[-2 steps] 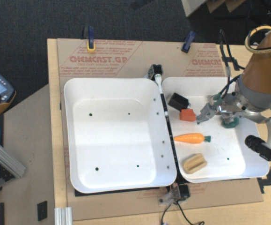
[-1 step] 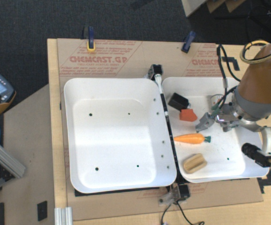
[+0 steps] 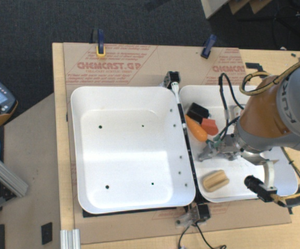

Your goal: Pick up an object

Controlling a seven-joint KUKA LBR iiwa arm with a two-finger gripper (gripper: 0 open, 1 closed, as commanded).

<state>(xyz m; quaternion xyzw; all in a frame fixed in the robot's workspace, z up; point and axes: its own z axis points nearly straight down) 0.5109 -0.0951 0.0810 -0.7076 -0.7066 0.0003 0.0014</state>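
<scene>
Fingers (image 3: 210,150) low in right bin (image 3: 289,183), near its left wall; open or closed, cannot tell. Beside orange carrot (image 3: 197,129), red block (image 3: 209,125). Tan block (image 3: 215,180) near front edge.

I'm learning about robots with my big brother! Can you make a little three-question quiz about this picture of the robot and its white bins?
1. True or false: the orange carrot-shaped piece lies in the left bin.
2. Which thing lies nearest the right bin's front edge? A) black block B) tan block C) red block
3. Fill in: the arm reaches in from the picture's ____ side.

Key: 1 false, it lies in the right bin. 2 B. 3 right.
</scene>
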